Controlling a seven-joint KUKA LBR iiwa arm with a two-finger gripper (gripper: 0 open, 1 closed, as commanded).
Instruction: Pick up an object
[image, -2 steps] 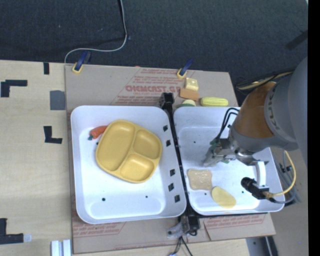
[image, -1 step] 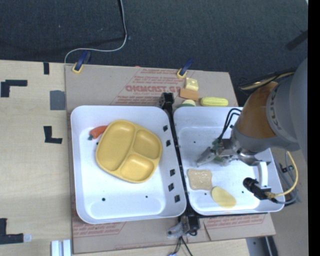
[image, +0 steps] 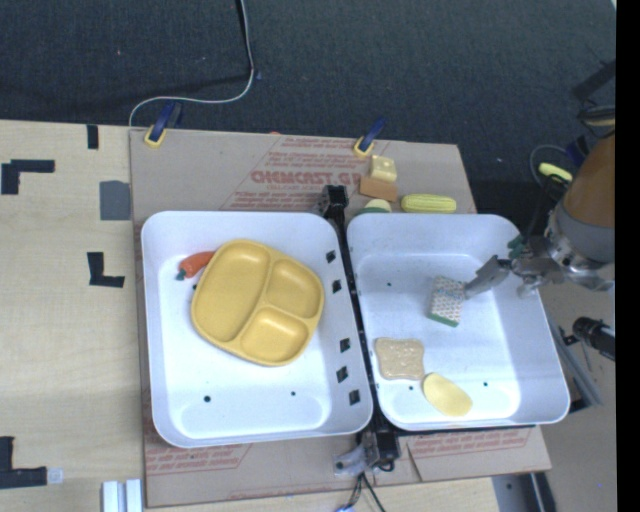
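Camera view looks down at a slant on two shallow white bins sitting side by side on a cardboard sheet on the bench. Left bin (image: 160, 330) has a yellow divided plate (image: 258, 301) lying in it, tilted a bit in the frame, with an orange carrot-looking thing (image: 194, 263) poking out from under its upper left edge. Right bin (image: 535, 370) holds three loose items: a small green-and-white sponge (image: 446, 302) near the middle, a tan slice of toast (image: 400, 358) lower down toward the left wall, and a yellow lemon-ish piece (image: 447, 394) just beside the toast, close to the front wall. The arm comes in from the right over the right bin's rim, and the gripper (image: 478, 281) angles down and left with its tip just beside the sponge's upper right corner, maybe touching it, hard to say. Honestly can't tell from this angle if the gripper is grasping anything or released, it just reads as one dark grey wedge. The sponge looks like it's lying on the bin floor. Behind the bins, on the cardboard, there's a little tan block (image: 380, 186), a yellow corn cob (image: 429, 204) and a pale green piece (image: 377, 206) near the divider.
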